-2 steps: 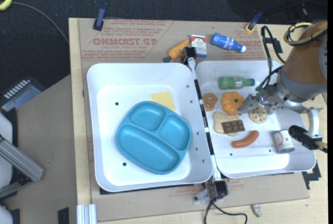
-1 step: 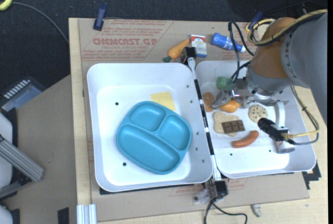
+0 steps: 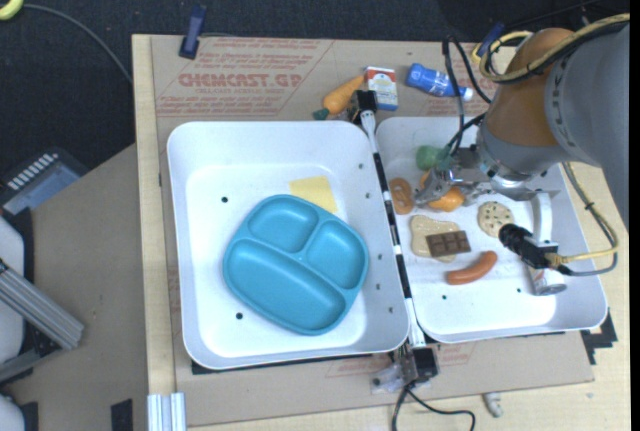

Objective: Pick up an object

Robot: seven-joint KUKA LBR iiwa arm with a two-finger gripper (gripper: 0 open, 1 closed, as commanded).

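Now the gripper (image 3: 450, 181) is reaching into the right bin (image 3: 500, 314), sitting low over an orange piece (image 3: 447, 200) beside the green piece (image 3: 431, 157); whether its fingers are spread or pressed together, I cannot tell. Nearer are lying a cookie (image 3: 493, 215), a chocolate slice (image 3: 441, 241) and a sausage (image 3: 470, 268). A blue plate (image 3: 295, 262) is resting in the left bin (image 3: 200, 169).

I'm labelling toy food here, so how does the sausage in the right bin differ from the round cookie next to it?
The sausage is long, slightly curved and reddish-orange, while the cookie is a small round tan disc with dark specks. The sausage lies lower in the picture, towards the near side of the right bin, while the cookie sits higher, close beside the arm. Both lie flat on the white bin floor, with nothing gripping them.
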